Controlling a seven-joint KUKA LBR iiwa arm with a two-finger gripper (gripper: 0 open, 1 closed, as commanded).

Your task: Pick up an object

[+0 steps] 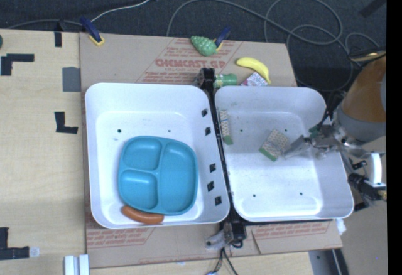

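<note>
The arm reaches in from the right, and its claw sits low inside the right bin, tips just beside a small green-and-grey sponge-like block lying near the bin's middle. Whether the claw is open or closed on anything cannot be told; the tips are too blurred. In the left bin a blue divided plate lies with an orange sausage against its near edge. A banana rests on the surface behind the bins.
</note>
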